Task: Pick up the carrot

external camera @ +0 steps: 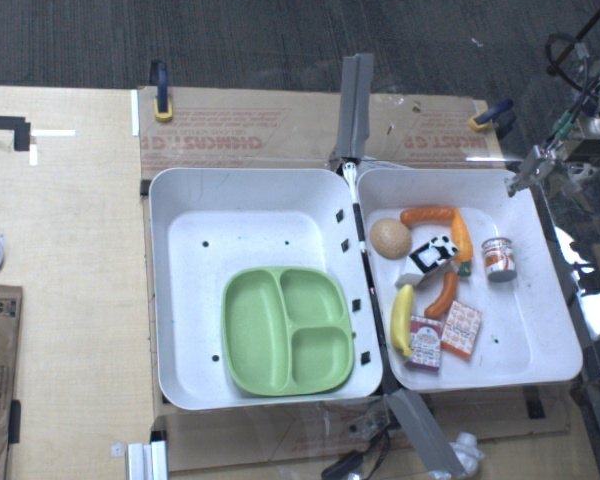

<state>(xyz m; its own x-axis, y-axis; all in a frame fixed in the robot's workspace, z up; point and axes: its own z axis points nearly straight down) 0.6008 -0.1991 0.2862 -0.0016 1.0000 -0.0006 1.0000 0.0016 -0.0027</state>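
Carrot [462, 236] | right bin [540, 343] | touching black-and-white toy [435, 254]

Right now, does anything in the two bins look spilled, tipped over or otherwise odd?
Nothing looks spilled or damaged. The small red-and-white can lies on its side in the right white bin, and the toy foods beside it are heaped together, the orange carrot partly under a black-and-white toy.

even bright overhead light, soft shadows, slightly grainy focus
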